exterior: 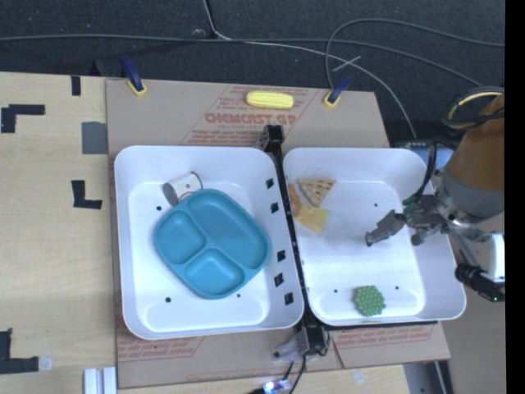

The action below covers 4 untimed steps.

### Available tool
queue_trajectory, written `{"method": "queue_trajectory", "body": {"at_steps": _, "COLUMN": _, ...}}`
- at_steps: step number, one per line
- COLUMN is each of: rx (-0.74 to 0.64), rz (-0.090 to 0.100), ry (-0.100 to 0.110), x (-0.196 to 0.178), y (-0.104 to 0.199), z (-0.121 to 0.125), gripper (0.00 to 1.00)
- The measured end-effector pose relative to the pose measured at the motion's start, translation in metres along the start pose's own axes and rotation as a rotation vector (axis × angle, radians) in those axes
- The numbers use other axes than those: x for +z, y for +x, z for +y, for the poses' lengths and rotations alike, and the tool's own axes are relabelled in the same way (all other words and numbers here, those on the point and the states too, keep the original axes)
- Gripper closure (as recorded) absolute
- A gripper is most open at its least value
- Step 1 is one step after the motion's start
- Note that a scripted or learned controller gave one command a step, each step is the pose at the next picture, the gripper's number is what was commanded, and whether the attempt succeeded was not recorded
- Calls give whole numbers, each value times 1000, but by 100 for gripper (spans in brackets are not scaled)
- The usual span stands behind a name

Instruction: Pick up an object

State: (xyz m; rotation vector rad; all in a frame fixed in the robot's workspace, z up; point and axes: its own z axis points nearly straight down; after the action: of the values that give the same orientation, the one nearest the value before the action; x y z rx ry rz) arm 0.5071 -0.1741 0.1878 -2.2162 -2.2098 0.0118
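Observation:
My gripper (394,235) hangs over the right side of the right bin (353,161), open, with nothing between its fingers. A bumpy green ball (368,300) lies near that bin's front wall, below and left of the gripper. At the bin's left side sit a tan triangular wedge (317,190), a yellow block (311,217) and a thin orange strip (293,197), all well apart from the gripper. In the left bin (131,167) a blue divided plate (212,241) lies next to a small white cup (183,188) tipped on its side.
A yellow corn-like piece (269,99) rests on the cardboard behind the bins. Black clips line the divider (281,220) between the bins. Cables run across the dark floor at the back. The grey arm with its orange band (480,158) stands over the bin's right edge.

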Motion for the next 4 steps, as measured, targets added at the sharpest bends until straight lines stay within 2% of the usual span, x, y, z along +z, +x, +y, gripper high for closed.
{"method": "queue_trajectory", "body": {"at_steps": 1, "rx": -4, "rz": -3, "ry": -12, "x": -6, "y": 0, "z": 3, "gripper": 0}}
{"method": "queue_trajectory", "body": {"at_steps": 3, "rx": -4, "rz": -2, "ry": -8, "x": 86, "y": 5, "z": 11, "gripper": 0}}
{"method": "queue_trajectory", "body": {"at_steps": 4, "rx": -4, "rz": -5, "ry": -13, "x": 103, "y": 5, "z": 12, "gripper": 0}}
